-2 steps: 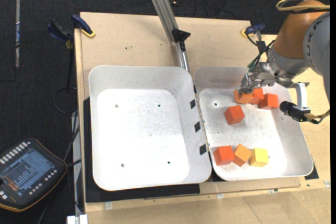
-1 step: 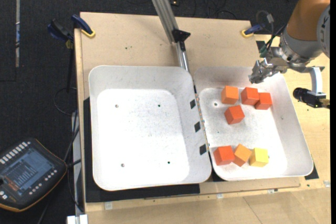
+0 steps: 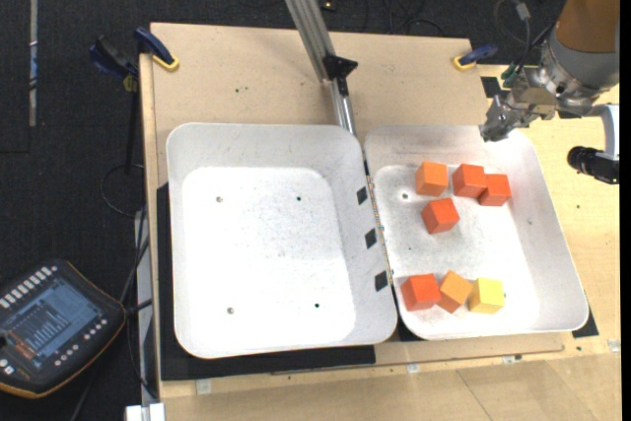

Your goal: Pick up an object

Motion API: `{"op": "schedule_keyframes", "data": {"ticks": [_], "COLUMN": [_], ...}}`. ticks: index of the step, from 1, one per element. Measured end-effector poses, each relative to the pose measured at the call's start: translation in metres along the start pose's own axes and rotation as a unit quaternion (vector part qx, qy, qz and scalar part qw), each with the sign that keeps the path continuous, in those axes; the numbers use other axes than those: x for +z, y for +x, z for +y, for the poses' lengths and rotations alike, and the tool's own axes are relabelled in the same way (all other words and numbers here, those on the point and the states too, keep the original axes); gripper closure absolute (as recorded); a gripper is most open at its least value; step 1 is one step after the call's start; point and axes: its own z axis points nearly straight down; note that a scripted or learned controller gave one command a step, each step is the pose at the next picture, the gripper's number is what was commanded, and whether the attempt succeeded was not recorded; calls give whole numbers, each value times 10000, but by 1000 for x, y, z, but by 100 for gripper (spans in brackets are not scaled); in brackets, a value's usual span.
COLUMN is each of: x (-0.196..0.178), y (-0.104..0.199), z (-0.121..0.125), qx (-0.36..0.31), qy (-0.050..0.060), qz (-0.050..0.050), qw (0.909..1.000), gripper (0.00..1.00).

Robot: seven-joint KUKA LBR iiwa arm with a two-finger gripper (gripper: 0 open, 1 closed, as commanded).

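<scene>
The right bin (image 3: 552, 251) holds several small blocks. An orange block (image 3: 431, 177), a red block (image 3: 468, 179) and another red block (image 3: 495, 188) form a row near the back, with a red-orange block (image 3: 440, 214) just in front of them. Near the front lie a red block (image 3: 421, 291), an orange block (image 3: 455, 290) and a yellow block (image 3: 487, 295), side by side. My gripper (image 3: 496, 128) hangs over the back right rim of this bin, above and to the right of the back row. Nothing shows between its tips.
The left bin (image 3: 197, 212) lies beside the right one. A metal pole (image 3: 306, 10) slants down to the gap between the bins at the back. Clamps (image 3: 158, 49) sit at the bench's back corners. A teach pendant (image 3: 44, 320) lies at the lower left.
</scene>
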Motion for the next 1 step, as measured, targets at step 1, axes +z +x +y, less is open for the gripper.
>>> {"op": "schedule_keyframes", "data": {"ticks": [1], "x": [37], "y": [1], "z": [0], "qx": [6], "qy": [49], "qz": [8], "qw": [10000], "gripper": [100]}}
